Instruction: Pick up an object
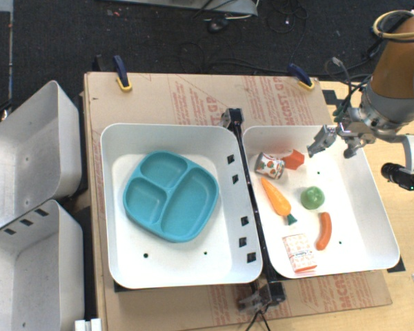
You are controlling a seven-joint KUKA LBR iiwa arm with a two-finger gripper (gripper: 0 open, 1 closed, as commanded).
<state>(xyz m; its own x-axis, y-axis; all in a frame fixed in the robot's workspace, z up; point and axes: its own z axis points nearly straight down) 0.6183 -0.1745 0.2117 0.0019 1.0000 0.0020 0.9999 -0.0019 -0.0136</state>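
The right bin (372, 205) holds several small objects: a small printed can (269, 165) lying on its side, a red-orange piece (294, 159) beside it, an orange carrot (277, 197), a green ball (313, 198), a red sausage (323, 230) and a small white-and-red carton (299, 252). My gripper (336, 144) hangs open over the bin's upper right part, its two fingers spread apart with nothing between them. It is to the right of the can and red piece and above the green ball.
The left bin (117, 254) holds a teal divided plate (171, 195). A black divider with clips (241, 192) runs between the bins. Two more white bins (27, 205) stand off the bench at left. Clamps (123, 74) sit at the board's far edge.
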